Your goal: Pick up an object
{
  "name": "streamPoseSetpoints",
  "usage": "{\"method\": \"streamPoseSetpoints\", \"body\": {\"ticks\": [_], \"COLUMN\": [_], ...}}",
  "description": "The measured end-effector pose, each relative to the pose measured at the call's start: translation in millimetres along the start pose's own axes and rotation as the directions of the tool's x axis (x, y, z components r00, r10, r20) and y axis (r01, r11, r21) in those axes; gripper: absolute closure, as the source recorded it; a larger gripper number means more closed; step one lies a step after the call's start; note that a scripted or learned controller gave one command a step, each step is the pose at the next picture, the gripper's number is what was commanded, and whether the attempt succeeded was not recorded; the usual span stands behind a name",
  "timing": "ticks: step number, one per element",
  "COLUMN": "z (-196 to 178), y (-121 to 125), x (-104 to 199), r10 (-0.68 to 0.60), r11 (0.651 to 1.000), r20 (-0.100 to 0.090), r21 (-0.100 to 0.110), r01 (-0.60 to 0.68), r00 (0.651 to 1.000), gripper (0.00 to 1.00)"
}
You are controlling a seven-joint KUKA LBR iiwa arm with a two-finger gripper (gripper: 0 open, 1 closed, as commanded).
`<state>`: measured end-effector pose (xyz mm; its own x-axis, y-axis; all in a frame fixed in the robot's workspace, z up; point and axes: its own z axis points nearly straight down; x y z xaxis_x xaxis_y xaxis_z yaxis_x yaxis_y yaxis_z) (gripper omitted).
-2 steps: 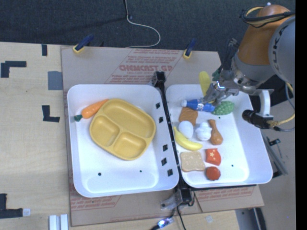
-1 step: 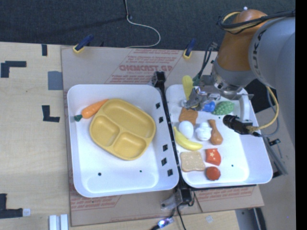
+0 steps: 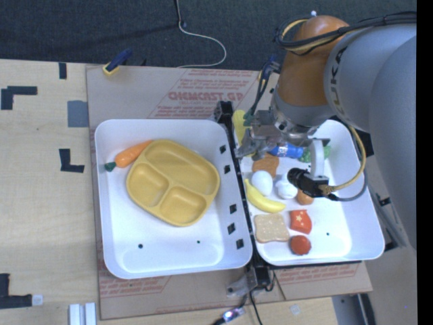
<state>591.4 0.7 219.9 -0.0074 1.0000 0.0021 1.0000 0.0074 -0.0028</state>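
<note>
The grey arm point(image 3: 379, 93) with its orange band is reaching in from the right and is hanging over the far part of the right bin point(image 3: 352, 249), and its gripper point(image 3: 270, 141) is pointing down just behind the food pieces there; whether the fingers are apart or together I cannot tell, because the wrist is covering them. The left bin point(image 3: 162, 256) is lying touching the right bin along its left wall, and both are sitting on a cardboard sheet point(image 3: 203, 90) on the bench point(image 3: 40, 202). A yellow divided tray point(image 3: 173, 181) is lying in the left bin, well apart from the right bin, and an orange carrot point(image 3: 130, 154) is leaning at the tray's far left edge. Inside the right bin, a banana point(image 3: 264, 200) is lying near the left wall, with a slice of toast point(image 3: 272, 228) just in front of it. A white egg point(image 3: 261, 181) is sitting just behind the banana, close below the gripper. A red strawberry piece point(image 3: 301, 220) is lying beside the toast, and a small red tomato point(image 3: 300, 245) is sitting near the bin's front wall.
</note>
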Motion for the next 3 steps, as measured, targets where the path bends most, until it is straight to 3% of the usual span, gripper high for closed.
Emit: {"method": "streamPoseSetpoints", "body": {"ticks": [1, 3], "z": [-14.1, 2.5], "y": [2.3, 7.9], "x": [-8.1, -18.3], "r10": [0.005, 0.007], "r11": [1.000, 1.000], "r20": [0.001, 0.004], "r21": [-0.002, 0.000], "r01": [-0.005, -0.007], "r00": [1.000, 1.000], "gripper": [1.00, 1.00]}}
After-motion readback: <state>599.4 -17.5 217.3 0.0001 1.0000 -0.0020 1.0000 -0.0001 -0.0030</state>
